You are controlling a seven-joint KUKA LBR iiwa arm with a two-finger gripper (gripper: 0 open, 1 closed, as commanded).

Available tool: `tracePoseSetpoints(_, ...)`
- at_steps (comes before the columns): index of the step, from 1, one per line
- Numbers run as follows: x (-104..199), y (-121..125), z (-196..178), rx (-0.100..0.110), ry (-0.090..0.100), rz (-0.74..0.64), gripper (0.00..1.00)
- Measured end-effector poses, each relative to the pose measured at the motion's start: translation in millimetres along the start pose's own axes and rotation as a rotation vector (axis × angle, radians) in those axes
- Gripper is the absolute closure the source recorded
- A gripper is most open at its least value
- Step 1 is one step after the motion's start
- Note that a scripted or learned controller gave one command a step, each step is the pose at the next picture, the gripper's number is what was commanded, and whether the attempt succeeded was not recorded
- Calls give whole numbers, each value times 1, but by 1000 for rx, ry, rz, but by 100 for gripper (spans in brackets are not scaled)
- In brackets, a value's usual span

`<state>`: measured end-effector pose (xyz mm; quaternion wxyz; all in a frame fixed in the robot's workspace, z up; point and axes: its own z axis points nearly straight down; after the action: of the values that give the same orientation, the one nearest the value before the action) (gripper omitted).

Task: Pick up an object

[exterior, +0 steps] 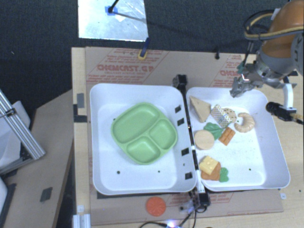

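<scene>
Several toy foods lie in the right bin, clustered toward its left edge. My gripper hovers at the far edge; whether released or clenched I cannot tell. I judge the croissant light, rigid, slippery; grasp across its middle.

We read red print on the cardboard sheet that lies under both bins. On its far left part, beyond the left bin, the line looks like "CHEMCAST G P"; the letters appear upside-down to us and the last characters stay uncertain. A smaller red line beneath it is too fine to read. On the far right part, beyond the right bin, we see a second red print, partly covered and blurred; we cannot read it. We find no other legible text.
</scene>
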<state>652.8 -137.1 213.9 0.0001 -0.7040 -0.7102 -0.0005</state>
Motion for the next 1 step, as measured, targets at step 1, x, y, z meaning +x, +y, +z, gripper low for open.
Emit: tracePoseSetpoints(1,53,-18,0,0,1,-1,100)
